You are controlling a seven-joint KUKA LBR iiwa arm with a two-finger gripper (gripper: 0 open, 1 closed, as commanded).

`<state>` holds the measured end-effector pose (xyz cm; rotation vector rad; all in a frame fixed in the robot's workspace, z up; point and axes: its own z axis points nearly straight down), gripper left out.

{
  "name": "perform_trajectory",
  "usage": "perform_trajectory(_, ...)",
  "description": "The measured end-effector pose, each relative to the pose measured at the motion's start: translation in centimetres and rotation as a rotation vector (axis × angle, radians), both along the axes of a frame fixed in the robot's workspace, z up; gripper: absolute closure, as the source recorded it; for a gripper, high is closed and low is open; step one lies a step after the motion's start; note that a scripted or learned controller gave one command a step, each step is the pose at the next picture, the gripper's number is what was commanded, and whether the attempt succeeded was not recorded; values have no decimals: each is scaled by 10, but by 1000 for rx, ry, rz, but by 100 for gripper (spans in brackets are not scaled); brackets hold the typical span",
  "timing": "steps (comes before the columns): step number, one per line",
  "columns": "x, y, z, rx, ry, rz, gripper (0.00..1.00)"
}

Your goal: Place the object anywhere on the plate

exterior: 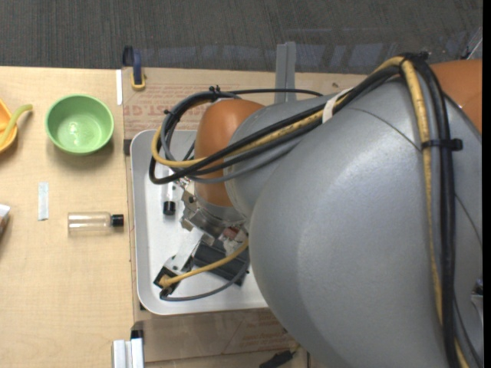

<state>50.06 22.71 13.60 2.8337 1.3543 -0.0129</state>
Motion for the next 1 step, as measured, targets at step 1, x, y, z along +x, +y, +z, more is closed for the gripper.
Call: perform_trajectory(1, 110, -31, 38, 2, -3, 166, 0)
